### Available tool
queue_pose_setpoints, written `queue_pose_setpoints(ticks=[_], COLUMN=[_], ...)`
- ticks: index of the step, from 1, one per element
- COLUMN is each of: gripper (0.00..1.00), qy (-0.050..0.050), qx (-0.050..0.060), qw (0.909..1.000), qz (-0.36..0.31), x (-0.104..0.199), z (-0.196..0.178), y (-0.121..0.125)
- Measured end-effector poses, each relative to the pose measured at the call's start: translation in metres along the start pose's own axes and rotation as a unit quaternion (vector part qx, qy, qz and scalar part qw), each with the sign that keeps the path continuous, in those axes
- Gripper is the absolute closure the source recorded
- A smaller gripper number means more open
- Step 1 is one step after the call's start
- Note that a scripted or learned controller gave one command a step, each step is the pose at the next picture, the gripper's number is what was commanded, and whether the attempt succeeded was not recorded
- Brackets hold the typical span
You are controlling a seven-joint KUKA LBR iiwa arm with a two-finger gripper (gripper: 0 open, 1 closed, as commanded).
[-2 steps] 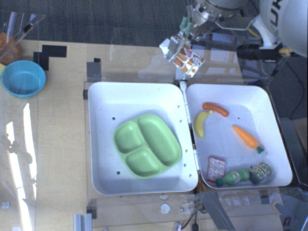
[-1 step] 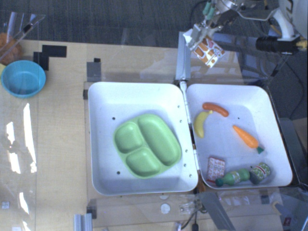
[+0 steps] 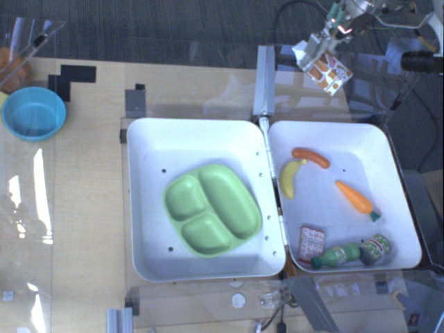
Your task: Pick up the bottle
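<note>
Green tray (image 3: 212,208), blue bowl (image 3: 33,113)

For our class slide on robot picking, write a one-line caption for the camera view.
End effector holds a patterned packet above the right bin; the green bottle lies near that bin's front edge.

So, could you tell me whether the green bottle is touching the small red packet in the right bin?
Touching: the camera view shows the bottle's cap end lying against the red packet's lower edge, with no white bin floor visible between them.
</note>
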State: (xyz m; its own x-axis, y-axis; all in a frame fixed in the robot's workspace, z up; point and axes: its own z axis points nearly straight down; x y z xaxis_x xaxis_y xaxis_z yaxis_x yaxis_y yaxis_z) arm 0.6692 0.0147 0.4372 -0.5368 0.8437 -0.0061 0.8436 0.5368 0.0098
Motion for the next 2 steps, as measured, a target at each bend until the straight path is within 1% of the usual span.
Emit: queue_pose_setpoints(ticks=[1, 2], gripper=[1.0, 1.0], qy=[-0.001, -0.001], qx=[0.0, 0.0], qw=[0.9705, 0.9459], qz=[-0.241, -0.324], x=[-0.048, -0.042], z=[0.0, -0.001], y=[-0.03, -0.096])
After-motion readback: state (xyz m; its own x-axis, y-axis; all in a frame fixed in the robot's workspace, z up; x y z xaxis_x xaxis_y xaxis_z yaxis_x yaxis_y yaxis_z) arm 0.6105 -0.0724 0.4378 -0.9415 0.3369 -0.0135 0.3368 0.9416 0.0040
